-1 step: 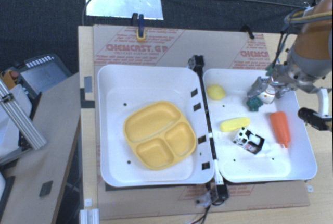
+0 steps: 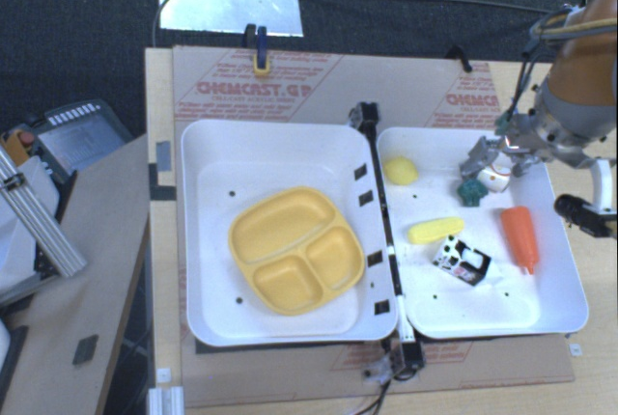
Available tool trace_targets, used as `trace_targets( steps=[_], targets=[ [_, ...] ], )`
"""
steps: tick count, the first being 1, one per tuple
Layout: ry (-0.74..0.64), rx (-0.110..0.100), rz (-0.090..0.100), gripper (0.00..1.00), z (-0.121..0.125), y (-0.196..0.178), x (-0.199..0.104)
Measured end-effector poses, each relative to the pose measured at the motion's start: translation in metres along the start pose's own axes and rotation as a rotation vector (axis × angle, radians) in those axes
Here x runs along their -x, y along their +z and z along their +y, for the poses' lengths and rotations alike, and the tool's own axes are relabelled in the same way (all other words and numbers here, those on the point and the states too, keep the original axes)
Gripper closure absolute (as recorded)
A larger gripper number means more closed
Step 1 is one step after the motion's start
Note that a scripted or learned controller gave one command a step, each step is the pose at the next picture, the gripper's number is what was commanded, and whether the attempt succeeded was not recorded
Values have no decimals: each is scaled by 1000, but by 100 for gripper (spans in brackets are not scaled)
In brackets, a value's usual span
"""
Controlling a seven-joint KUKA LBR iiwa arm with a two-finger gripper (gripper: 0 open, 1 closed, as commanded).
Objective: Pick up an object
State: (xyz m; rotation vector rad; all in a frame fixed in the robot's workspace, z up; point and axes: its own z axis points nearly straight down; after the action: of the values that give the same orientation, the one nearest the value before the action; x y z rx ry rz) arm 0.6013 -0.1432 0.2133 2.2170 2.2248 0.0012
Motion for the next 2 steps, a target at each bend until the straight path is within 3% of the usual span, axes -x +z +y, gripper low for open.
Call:
trace_targets(
  steps=[2],
  targets=[
    [2,-3,0,0,3,84,0]
  ],
)
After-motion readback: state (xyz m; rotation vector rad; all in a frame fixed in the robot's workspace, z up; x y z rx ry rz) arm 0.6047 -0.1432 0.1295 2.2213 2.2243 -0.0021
